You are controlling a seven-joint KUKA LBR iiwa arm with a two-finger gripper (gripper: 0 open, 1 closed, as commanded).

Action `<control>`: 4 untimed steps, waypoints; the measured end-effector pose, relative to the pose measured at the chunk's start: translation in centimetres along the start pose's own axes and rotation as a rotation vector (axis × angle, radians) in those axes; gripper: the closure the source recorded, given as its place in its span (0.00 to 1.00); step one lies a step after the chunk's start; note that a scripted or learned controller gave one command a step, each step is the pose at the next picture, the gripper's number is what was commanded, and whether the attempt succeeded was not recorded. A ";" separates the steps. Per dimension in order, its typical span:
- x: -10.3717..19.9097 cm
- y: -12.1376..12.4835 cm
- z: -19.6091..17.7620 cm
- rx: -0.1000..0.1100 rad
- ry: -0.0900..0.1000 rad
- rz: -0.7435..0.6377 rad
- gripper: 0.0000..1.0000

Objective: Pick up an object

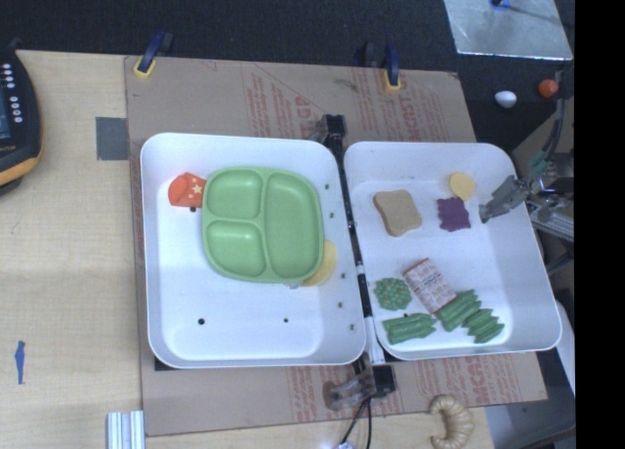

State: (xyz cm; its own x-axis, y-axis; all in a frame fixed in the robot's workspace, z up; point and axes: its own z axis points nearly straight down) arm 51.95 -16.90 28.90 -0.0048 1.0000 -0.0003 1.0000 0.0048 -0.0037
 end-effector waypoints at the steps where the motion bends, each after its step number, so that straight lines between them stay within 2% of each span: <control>1: -2.6 6.6 20.5 0.006 0.000 -0.004 0.00; 2: -4.2 13.6 19.1 -0.009 -0.002 -0.002 0.00; 3: -4.3 9.6 19.7 0.004 0.001 0.001 0.00; 4: -4.4 9.9 18.4 -0.001 -0.002 -0.001 1.00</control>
State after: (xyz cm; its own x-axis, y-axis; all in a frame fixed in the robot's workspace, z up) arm 61.77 -21.28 10.42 -0.0062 1.0000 -0.0021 1.0000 0.0062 -0.0025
